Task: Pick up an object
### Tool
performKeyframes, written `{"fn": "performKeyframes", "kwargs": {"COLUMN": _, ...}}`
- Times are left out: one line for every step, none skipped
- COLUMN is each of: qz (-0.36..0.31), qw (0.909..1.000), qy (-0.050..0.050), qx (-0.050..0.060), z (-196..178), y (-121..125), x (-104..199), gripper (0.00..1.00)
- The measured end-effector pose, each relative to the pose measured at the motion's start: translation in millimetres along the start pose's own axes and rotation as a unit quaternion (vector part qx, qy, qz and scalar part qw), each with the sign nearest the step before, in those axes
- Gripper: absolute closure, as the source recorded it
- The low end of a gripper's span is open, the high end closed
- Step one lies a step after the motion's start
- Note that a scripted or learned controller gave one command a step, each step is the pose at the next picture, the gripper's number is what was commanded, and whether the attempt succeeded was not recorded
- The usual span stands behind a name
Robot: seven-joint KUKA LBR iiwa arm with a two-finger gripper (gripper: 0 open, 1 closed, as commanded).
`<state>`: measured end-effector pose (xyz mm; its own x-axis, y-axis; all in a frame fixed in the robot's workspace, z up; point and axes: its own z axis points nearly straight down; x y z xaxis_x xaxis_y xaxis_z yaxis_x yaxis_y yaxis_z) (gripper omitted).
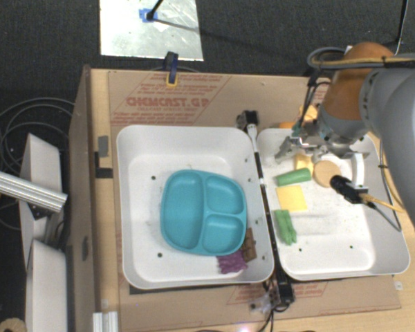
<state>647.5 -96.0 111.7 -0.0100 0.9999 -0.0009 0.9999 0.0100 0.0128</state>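
My gripper point(299, 148) hangs low over the back left part of the right bin point(346, 254), under the grey arm and its orange band. Just below it lies a small pale yellow piece point(303, 162), and in front of that a green cylinder point(292, 177) lies on its side. A tan round disc point(324, 172) sits to the right of the cylinder. A yellow square block point(292, 198) and a green block point(286, 226) lie nearer the front. An orange thing point(286, 125) peeks out at the bin's back rim. Nothing shows between the gripper and these objects.
The left bin point(142, 185) holds a teal divided plate point(203, 211), with a purple lump point(229, 262) and a brown piece point(249, 247) at its front right. The ridge between the bins runs just left of the gripper. A cardboard sheet point(166, 95) lies under both bins.
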Motion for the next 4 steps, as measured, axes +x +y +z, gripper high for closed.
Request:
{"fn": "performKeyframes", "kwargs": {"qz": 0.006, "qw": 1.0000, "qy": 0.000, "qx": 0.006, "z": -1, "y": -25, "x": -27, "gripper": 0.00}}
{"fn": "performKeyframes", "kwargs": {"qz": 0.007, "qw": 0.9999, "qy": 0.000, "qx": 0.008, "z": 4, "y": -88, "x": -55, "gripper": 0.00}}
{"fn": "performKeyframes", "kwargs": {"qz": 0.003, "qw": 0.9998, "qy": -0.002, "qx": 0.018, "z": 26, "y": 20, "x": 0, "gripper": 0.00}}
{"fn": "performKeyframes", "kwargs": {"qz": 0.007, "qw": 0.9999, "qy": 0.000, "qx": 0.009, "z": 27, "y": -61, "x": -38, "gripper": 0.00}}
